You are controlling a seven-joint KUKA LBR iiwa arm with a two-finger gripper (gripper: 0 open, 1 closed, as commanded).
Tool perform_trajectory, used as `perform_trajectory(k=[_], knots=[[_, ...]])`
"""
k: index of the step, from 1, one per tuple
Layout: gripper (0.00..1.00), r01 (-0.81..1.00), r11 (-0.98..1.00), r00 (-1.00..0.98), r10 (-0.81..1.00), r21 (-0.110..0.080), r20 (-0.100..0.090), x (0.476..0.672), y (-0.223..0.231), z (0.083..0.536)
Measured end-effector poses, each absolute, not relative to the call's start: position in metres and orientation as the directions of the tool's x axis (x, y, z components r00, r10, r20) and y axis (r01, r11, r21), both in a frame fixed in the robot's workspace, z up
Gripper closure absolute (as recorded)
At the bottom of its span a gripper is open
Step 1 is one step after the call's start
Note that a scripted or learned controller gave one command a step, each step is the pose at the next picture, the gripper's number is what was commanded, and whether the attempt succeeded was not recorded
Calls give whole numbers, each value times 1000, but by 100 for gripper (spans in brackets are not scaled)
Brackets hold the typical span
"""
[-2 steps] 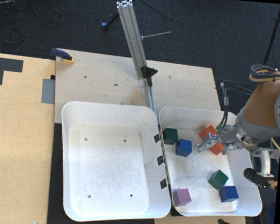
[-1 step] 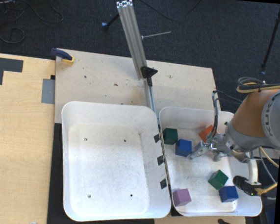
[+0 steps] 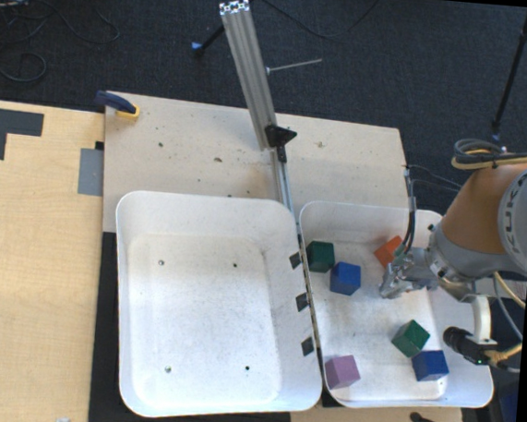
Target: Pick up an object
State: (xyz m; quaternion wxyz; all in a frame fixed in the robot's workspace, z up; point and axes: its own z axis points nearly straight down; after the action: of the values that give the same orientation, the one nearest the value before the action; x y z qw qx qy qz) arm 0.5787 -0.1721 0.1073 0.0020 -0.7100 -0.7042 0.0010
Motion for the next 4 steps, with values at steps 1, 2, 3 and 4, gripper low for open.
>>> perform_trajectory(k=[1, 2, 3, 4], knots=[[100, 1000, -4, 4, 1000, 1, 0, 581, -174, 150], [100, 1000, 1, -1, 1000, 2, 0, 577, -165, 199], [100, 1000, 2, -2, 1000, 3, -1, 582, -166, 243], [100, 1000, 3, -3, 1000, 1, 0, 582, -167, 264]])
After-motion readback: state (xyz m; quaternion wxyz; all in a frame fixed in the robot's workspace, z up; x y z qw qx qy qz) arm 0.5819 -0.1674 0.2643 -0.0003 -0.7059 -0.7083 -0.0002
